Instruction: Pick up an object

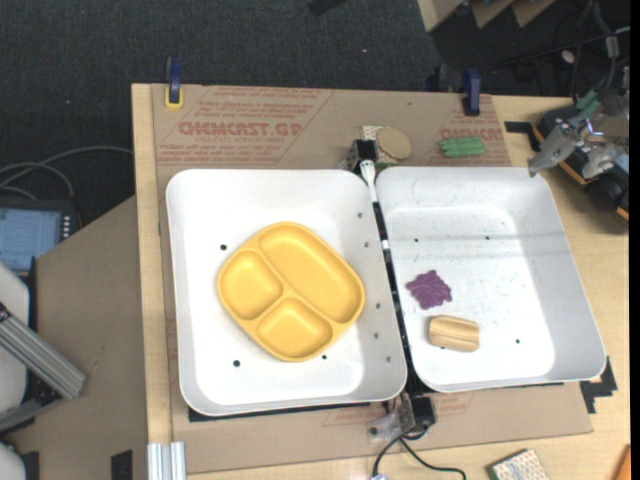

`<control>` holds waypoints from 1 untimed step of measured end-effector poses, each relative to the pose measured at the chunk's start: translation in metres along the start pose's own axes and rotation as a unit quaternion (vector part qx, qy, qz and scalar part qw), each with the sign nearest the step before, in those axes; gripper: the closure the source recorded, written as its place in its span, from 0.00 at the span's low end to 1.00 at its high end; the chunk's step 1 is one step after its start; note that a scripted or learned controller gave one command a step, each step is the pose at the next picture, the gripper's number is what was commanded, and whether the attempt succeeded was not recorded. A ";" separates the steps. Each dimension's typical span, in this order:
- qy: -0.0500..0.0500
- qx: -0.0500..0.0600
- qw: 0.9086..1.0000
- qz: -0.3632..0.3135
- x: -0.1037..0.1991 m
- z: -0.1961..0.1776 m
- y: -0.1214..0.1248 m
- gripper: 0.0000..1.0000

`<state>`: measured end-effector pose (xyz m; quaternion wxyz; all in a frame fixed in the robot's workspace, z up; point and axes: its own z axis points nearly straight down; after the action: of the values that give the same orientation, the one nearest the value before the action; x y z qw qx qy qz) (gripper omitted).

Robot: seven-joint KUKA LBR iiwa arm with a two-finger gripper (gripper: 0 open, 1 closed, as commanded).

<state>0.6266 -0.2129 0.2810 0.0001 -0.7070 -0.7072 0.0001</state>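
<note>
Surface [260, 430], front edge nearest me: brown board with printed lettering, carrying both bins; largest item.

Left bin [200, 348]: shallow, white, with a yellow plate inside.

Right bin [500, 228]: shallow, white, touching the left bin along the middle seam; holds the two small pieces.

Yellow plate [290, 290]: divided into three wells, lying flat at the middle of the left bin, turned at a slant.

Gripper [565, 146]: metal, parked off the far right corner of the right bin, outside its rim and well apart from every piece. I cannot tell from where I stand whether it is spread or pressed together. Nothing seems to be held.

Tan roll [454, 333]: lying on its side near the front of the right bin.

Purple clump [429, 288]: flat and ragged, just beyond the roll, apart from it.

Green block [462, 148]: on the board behind the right bin.

Step in hand, by my reckoning: the very start, with no approach made. The next move calls for travelling in over the right bin, centring above the roll or the clump, then descending squarely to it.
</note>
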 end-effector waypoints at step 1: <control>0.002 -0.001 1.000 -0.002 -0.007 0.186 -0.073 0.00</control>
<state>0.5532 -0.2197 0.0952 0.0008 -0.7056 -0.7086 -0.0021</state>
